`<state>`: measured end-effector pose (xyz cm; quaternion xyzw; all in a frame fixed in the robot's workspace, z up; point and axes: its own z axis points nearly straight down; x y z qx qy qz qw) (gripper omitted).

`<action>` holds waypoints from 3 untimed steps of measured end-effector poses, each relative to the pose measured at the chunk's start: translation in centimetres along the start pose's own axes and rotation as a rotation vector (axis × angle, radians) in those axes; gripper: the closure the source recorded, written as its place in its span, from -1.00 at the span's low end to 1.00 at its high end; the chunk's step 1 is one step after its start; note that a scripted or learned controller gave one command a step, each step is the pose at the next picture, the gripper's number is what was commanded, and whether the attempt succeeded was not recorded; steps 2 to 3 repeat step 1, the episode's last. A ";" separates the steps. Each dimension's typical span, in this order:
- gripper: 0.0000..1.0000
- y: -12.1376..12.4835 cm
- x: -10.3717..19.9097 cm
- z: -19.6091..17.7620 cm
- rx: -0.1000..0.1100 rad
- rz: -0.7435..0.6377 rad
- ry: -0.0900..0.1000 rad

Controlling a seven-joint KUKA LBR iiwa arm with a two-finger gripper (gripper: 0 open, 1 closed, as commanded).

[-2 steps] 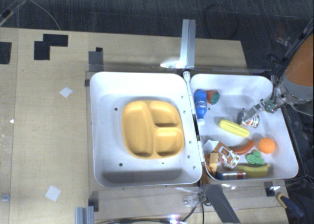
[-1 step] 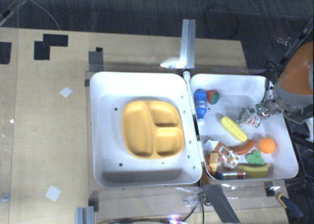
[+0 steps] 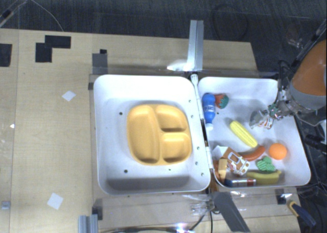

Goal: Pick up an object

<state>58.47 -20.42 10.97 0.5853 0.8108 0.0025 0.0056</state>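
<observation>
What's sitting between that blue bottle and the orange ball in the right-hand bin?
In the camera view, the yellow corn cob lies between the blue bottle and the orange ball, on the white floor of the right bin, apart from both.

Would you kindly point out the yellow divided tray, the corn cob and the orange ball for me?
yellow divided tray (image 3: 156,134): camera view, on the ridge between its compartments.
corn cob (image 3: 243,134): camera view, middle of the cob.
orange ball (image 3: 278,151): camera view, centre of the ball.
</observation>
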 end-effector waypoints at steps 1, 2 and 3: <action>1.00 3.6 5.2 -9.8 -0.005 0.074 0.000; 1.00 3.6 5.2 -9.8 -0.005 0.074 0.000; 1.00 3.6 5.2 -9.8 -0.005 0.074 0.000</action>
